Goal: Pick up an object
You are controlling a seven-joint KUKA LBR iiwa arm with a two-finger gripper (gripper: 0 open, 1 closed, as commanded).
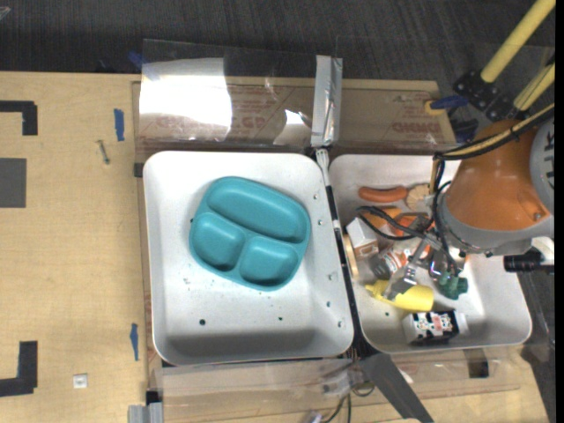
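Observation:
My gripper (407, 276) reaches down into the right bin (509, 324), below the arm's orange band (492, 192). Its tip is among a cluster of small items. A yellow object (407, 299) lies just under and in front of the tip, and I cannot tell whether they touch. A small green piece (455, 283) sits to its right. A black and white can (434, 324) lies near the bin's front wall. An orange, sausage-shaped item (385, 194) rests at the back of the bin. A white box (363, 236) leans by the left wall. The wrist and cables hide part of the bin.
The left bin (176, 315) holds a teal divided plate (249, 230) at its centre. A clear plastic sheet and a taped metal strip (325, 100) stand behind the bins. Yellow poles (522, 26) cross the upper right corner. The wooden bench (62, 263) extends to the left.

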